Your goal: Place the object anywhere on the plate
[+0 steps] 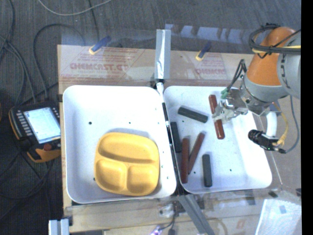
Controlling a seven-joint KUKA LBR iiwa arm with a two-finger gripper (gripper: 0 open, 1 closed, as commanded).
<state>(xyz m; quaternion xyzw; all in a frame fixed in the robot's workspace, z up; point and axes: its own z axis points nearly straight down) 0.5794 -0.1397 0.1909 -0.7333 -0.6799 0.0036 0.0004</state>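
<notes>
Over right white bin [254,177], gripper [226,107] hovered by reddish-brown stick [218,129], grip state unclear; stick looked light, rigid — take mid-length. Yellow compartment plate [128,163] waited.

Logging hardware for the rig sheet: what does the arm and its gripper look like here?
The arm is grey with a rounded orange band above the wrist. Black cables loop around it and down its side. The gripper is a small metallic, pale grey assembly with green specks on it.
</notes>
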